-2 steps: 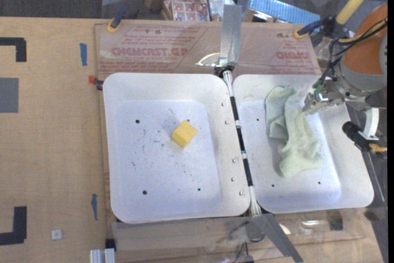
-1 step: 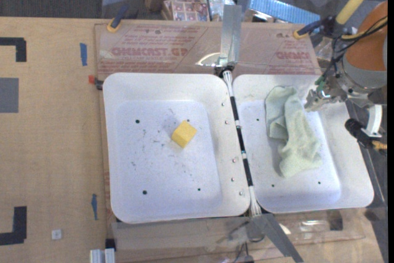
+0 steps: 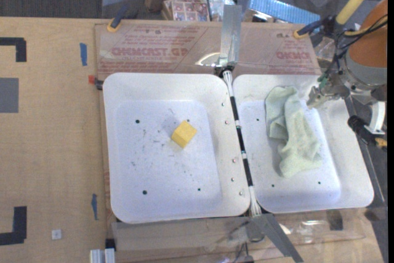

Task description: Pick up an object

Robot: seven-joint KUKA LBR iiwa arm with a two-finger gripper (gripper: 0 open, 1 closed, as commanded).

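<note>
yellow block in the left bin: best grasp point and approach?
Come straight down from above on the yellow block and close across two opposite flat sides. It looks like a small cube, sitting rotated relative to the left bin walls, so the gripper would likely need a wrist turn to square up. It sits near mid-bin, away from the walls, so finger clearance looks fine.

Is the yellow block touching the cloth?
Apart. The camera view shows the yellow block in the left bin, the cloth in the right bin.
</note>
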